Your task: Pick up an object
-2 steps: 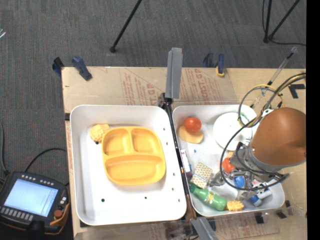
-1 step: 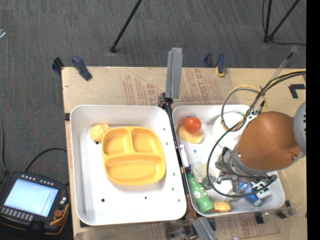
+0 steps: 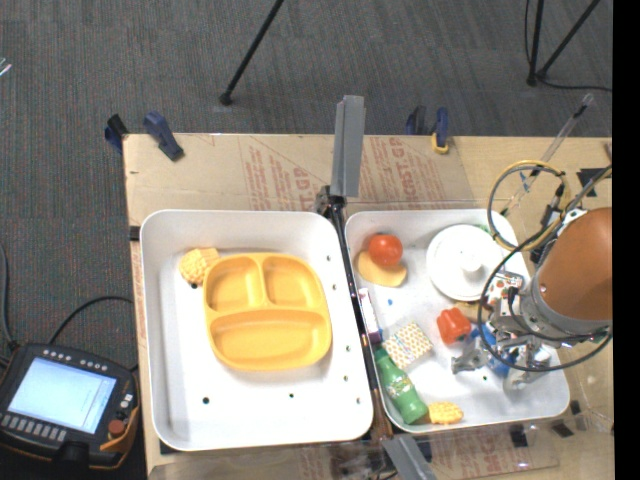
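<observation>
Plywood-coloured counter [image 3: 250,168] carries two shallow white bins side by side. Left bin [image 3: 170,368] holds a yellow three-compartment tray [image 3: 267,310], lying flat near its middle, and a small yellow waffle-textured piece [image 3: 197,264] touching the tray's upper left corner.

Right bin [image 3: 410,223] is the crowded one, and the arm [image 3: 580,268], grey with an orange band, reaches over its right side. Its pincer [image 3: 493,356] hangs low over the bin's lower right part; the fingers are too cluttered by cables and blue parts to read, so whether they stand apart or together I cannot tell, and nothing is visibly held between them.

Among the bin's contents, a round white lid-like dish [image 3: 466,262] sits at the upper right. A red tomato [image 3: 385,248] rests on a pale yellow wedge [image 3: 383,271] at the upper left. A green bottle [image 3: 401,389] lies tilted along the lower left wall. A checkered cracker-like square [image 3: 407,344] lies just above the bottle. A small red pepper-like object [image 3: 452,324], glossy and blocky, sits just left of the pincer. A little yellow corn piece [image 3: 445,412] lies by the bottom wall.
</observation>
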### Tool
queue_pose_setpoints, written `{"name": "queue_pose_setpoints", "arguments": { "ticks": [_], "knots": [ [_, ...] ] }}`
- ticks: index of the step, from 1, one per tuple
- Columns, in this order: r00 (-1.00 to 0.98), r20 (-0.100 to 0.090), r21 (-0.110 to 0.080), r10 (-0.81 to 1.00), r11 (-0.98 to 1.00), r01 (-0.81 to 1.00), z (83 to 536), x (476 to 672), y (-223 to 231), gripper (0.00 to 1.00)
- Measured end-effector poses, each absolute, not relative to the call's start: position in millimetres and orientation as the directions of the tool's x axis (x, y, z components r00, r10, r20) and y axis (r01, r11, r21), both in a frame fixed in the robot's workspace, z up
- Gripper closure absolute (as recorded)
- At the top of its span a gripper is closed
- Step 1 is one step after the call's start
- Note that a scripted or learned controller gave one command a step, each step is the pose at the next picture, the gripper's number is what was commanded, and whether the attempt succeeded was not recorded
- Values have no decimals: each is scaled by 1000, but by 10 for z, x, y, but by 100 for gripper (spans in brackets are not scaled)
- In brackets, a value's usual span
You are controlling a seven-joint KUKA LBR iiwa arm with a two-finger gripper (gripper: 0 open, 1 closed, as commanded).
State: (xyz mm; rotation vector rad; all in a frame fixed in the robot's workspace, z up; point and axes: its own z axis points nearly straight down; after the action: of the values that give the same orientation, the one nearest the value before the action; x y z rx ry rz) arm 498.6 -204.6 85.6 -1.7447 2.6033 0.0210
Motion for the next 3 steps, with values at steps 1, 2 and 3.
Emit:
{"name": "queue_pose_setpoints", "arguments": {
  "ticks": [1,2,3],
  "knots": [
    [-235,-7,3,-972,235,-972,873,5552,-1376,0],
    [14,-23,-2,-1000,-14,-1000,1119,6143,-1922,0],
    [26,-26,-12,-999,-25,-1000,920,5948,-1853,0]
  ]
}}
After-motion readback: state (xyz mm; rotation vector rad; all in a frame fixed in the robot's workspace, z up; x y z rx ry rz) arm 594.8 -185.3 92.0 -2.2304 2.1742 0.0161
